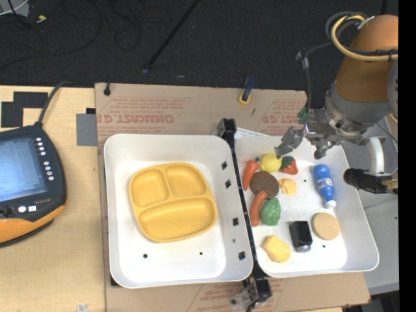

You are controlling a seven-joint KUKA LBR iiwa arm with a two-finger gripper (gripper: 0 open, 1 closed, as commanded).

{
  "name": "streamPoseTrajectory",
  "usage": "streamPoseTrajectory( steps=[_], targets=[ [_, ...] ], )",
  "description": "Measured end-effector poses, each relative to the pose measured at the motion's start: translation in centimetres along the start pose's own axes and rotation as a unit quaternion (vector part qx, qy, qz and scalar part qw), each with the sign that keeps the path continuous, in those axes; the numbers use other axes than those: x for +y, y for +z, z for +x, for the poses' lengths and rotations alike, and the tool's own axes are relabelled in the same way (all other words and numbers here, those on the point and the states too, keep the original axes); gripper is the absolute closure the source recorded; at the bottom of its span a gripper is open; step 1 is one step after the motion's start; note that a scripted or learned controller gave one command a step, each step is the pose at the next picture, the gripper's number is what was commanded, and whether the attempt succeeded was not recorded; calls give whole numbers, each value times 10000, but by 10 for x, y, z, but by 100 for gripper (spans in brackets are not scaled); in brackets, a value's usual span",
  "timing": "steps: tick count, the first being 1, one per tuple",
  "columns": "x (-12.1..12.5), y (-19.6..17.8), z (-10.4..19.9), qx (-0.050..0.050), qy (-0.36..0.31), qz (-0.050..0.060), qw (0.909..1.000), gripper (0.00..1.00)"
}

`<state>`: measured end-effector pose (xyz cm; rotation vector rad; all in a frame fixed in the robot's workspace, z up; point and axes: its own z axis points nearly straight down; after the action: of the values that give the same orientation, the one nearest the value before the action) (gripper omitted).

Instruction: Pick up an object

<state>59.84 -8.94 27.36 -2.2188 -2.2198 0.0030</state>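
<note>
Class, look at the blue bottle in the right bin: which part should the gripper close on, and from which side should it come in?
Grip the blue bottle across its middle, coming straight down from above. It lies flat on the bin floor, long axis running up and down the view, with bare floor on both long sides, so the fingers probably fit there. The gripper is open above the bin.

A cluster of small toy items lay in the frame's right-centre: a yellow lemon (pixel 271 162) touching a red pepper (pixel 290 166), an upright carrot (pixel 249 173), a brown patty (pixel 264 183), and green broccoli (pixel 270 211). Further right a blue bottle (pixel 324 184) lay tilted. Lower down sat a tan cookie (pixel 325 226), a black block (pixel 300 234) and yellow corn (pixel 277 248).
</note>
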Motion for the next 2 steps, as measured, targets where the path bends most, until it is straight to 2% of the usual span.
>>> streamPoseTrajectory(
  steps=[1, 2],
  targets=[
    [0, -10, -1, 2, 2, 7, 10000, 100],
    [-26, 64, 67, 11, -19, 41, 10000, 100]
  ],
)
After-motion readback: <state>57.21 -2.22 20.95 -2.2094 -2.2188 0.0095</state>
